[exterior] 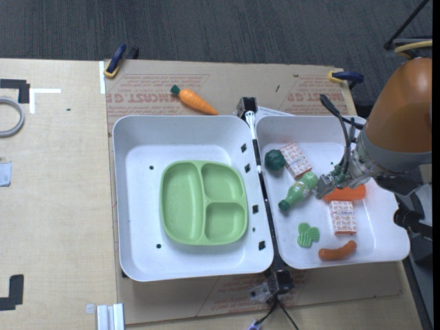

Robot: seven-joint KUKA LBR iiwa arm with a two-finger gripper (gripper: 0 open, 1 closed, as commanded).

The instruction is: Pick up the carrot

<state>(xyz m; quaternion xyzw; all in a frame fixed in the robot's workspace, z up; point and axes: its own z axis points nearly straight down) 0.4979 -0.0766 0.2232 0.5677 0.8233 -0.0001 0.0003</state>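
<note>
Two bins: you see shallow white bins side by side, left bin (130,205) and right bin (385,243).
Carrot: your orange carrot with green top (193,100) lies on cardboard behind the left bin, outside both.
Gripper: the two-finger gripper (335,182) is low in the right bin, beside a green plastic bottle (298,190); whether it is wide or closed, you cannot tell.
Tray: a light green divided plate (204,202) sits in the left bin.

One fixed camera looks down at a slant from above the bench (62,205), taking in both white bins (137,253) from moderate height
</note>
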